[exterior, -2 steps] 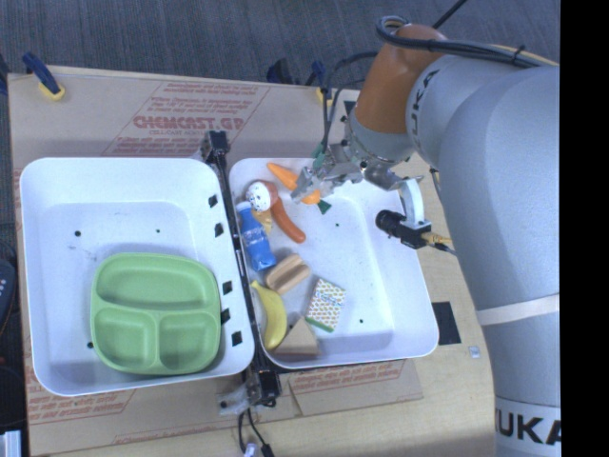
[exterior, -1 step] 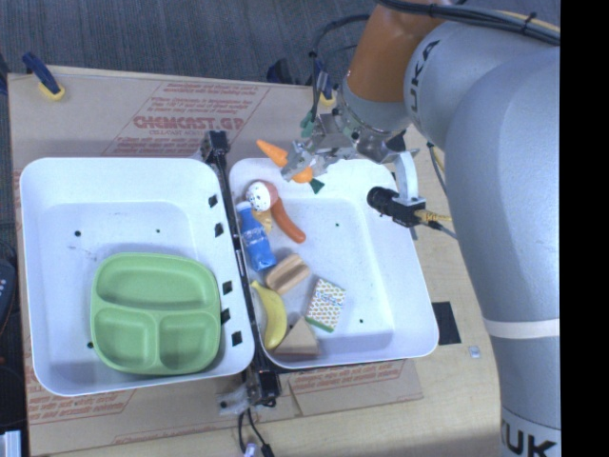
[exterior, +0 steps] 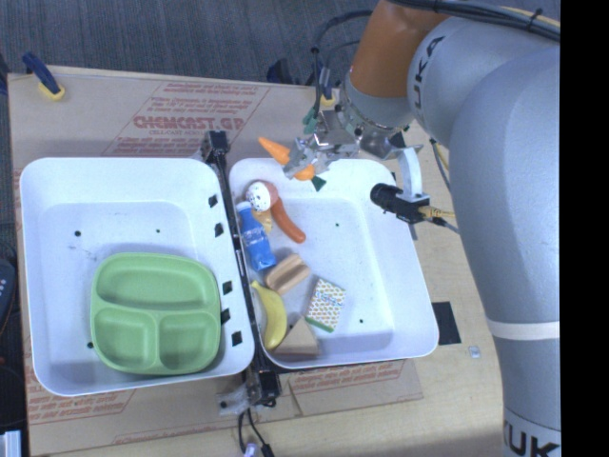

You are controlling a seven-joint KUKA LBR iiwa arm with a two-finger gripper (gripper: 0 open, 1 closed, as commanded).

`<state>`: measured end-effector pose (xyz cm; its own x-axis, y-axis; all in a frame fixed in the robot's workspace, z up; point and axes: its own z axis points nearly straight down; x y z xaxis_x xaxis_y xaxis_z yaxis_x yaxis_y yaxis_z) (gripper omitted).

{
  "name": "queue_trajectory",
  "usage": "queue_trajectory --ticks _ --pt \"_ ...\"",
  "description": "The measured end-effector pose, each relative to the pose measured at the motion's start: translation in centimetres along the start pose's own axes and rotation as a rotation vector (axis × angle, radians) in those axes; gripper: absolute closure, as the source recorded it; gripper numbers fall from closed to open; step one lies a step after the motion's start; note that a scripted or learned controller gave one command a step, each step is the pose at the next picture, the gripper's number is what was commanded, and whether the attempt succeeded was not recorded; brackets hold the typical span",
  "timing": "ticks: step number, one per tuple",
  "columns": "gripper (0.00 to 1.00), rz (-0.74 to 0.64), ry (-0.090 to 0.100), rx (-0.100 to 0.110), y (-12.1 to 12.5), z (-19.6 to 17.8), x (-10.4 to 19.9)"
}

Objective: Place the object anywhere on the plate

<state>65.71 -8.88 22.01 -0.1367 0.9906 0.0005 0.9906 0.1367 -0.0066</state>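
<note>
Plate (exterior: 155,314): green, you see it in the left bin (exterior: 57,198), far from the jaws.
Gripper (exterior: 306,163): jaws clamped on your orange carrot (exterior: 278,150).

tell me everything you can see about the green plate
The green plate is a rounded-corner tray, matte like plastic, with three compartments: one wide across the far side, two smaller ones nearer the camera. It lies flat on the floor of the left bin, toward its near edge, with nothing in it.
</note>
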Motion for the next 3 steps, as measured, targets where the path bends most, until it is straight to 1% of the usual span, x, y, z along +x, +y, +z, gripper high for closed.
queue_trajectory --ticks 1,2,3 --pt "1.00 0.256 0.001 0.002 -4.4 3.1 10.6" --pt "1.00 0.181 0.000 0.001 -7.5 3.1 17.8" --pt "0.00 0.182 -0.001 0.000 -7.5 3.0 17.8"
